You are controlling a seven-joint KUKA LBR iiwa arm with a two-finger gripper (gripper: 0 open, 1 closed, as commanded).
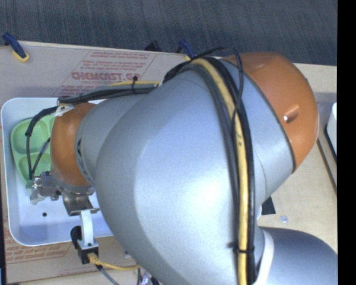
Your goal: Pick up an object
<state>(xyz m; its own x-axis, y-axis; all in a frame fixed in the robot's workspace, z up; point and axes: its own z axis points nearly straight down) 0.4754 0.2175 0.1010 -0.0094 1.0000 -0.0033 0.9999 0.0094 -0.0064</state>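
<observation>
The grey arm with its orange band reaches over the left white bin and covers most of it. A light green object lies in the bin's upper left part, partly hidden behind the wrist and its black cables. The metal gripper mount hangs just below the green object, above the bin floor. The arm hides the fingertips.
The bin rests on a brown cardboard sheet held by blue clamps at the back edge. The arm's large grey body blocks the centre and right of the bench. A yellow cable trails near the front edge.
</observation>
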